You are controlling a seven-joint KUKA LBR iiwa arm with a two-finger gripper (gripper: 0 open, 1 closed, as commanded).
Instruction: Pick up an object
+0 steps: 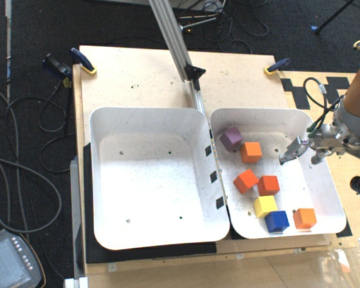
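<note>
my gripper [301,151] hung open and held nothing at three o'clock in the right bin [324,179], near the orange block [251,152].

The grey arm [355,110] reaches in from the right, its gripper [300,152] open, fingers pointing left and empty.

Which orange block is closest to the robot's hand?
The orange block beside the purple block, the topmost of the orange ones. It sits just left of the gripper; the other orange blocks lie lower in the right bin.
</note>
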